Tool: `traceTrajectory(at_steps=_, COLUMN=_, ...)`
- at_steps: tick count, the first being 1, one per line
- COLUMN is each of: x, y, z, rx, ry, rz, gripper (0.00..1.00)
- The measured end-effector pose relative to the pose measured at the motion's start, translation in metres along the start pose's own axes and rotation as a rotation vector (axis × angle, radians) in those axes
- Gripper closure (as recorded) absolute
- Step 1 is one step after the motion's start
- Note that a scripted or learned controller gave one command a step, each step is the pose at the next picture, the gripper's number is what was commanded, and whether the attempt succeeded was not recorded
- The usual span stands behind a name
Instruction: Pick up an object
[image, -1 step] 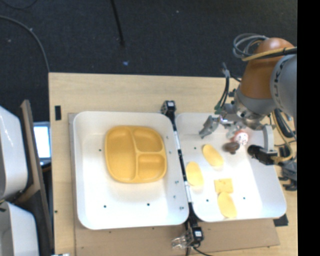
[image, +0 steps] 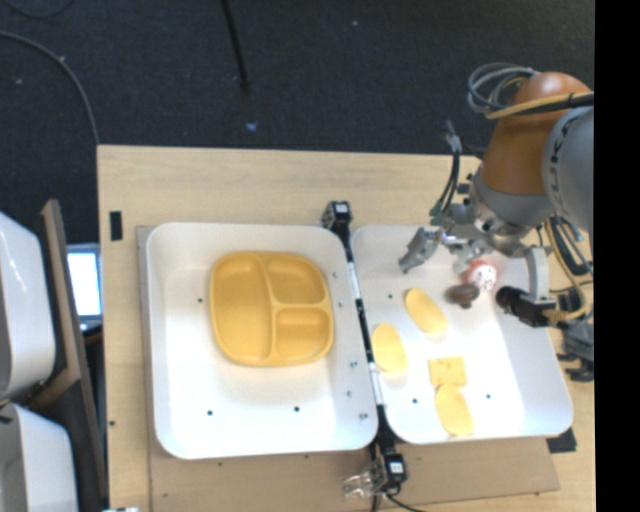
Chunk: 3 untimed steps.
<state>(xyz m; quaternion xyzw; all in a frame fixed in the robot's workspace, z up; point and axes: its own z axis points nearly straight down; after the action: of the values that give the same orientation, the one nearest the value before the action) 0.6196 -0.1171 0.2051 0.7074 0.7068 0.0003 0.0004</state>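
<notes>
End effector (image: 447, 262) sits over the back of the right bin (image: 530, 390), fingers spread open, gripping nothing. Yellow pieces lie in that bin: oval (image: 425, 311), oval (image: 388, 349), square (image: 446, 372), oval (image: 454, 410). Yellow divided plate (image: 270, 307) in left bin (image: 180, 400).

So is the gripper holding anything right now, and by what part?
Nothing is visibly held. The gripper hangs over the right bin, apart from the yellow pieces; a small reddish thing sits beside it, not clearly between its fingers.

arm (image: 535, 130) cut off at right edge
</notes>
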Motion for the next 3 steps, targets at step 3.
traceTrajectory(at_steps=3, x=-0.009, y=0.001, z=0.104, rx=0.0, ry=0.0, rz=0.0, gripper=0.0)
